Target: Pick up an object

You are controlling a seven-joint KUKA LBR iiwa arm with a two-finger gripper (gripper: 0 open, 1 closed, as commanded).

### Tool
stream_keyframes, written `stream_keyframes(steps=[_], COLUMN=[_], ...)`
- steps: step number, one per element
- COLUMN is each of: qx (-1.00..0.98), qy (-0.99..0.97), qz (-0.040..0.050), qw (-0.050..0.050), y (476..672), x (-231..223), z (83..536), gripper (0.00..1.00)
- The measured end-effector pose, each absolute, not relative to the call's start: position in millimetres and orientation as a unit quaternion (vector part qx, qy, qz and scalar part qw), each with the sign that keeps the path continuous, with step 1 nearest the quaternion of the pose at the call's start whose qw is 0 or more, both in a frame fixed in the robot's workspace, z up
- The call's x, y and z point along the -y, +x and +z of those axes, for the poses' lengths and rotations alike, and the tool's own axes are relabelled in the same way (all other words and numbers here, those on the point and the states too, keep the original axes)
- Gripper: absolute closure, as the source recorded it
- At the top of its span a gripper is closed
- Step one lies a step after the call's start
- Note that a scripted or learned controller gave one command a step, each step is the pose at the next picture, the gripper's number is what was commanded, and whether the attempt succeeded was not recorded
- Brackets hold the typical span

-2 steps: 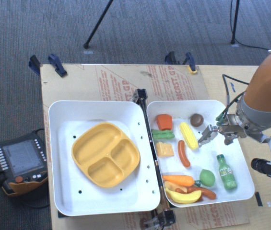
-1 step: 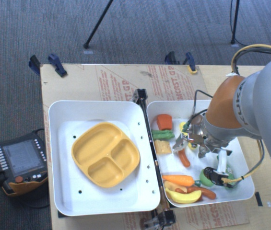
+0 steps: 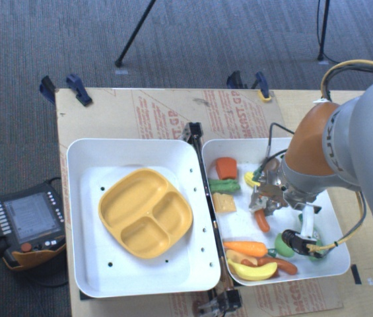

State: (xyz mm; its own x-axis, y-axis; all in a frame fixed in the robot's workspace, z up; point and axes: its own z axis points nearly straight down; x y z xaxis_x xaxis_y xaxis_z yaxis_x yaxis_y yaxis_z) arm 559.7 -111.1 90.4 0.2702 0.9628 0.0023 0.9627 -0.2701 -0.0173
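My gripper (image 3: 263,202) hangs low over the middle of the right bin (image 3: 340,243), just above a small red-orange sausage-shaped piece (image 3: 262,221). To its left lie a tan cracker (image 3: 224,203), a green piece (image 3: 224,185) and a red-orange block (image 3: 226,168). A small yellow piece (image 3: 250,178) sits beside the gripper's upper left. Along the bin's front lie an orange carrot (image 3: 245,247), a yellow banana (image 3: 252,271), a red sausage (image 3: 280,265) and a green round piece (image 3: 282,246). Nothing shows as held.
The left bin (image 3: 80,177) holds a yellow divided plate (image 3: 145,212). The arm's orange band (image 3: 311,140) and grey body cover the right bin's far right. A black divider (image 3: 203,177) runs between the bins. A teach pendant (image 3: 24,223) lies on the floor to the left.
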Motion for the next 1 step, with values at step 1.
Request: stream_keyframes(steps=[1], qx=[0.665], qy=[-0.746], qz=[0.0018], qw=[0.003], y=[541.6], x=[67.3], z=[191.5], gripper=[1.00])
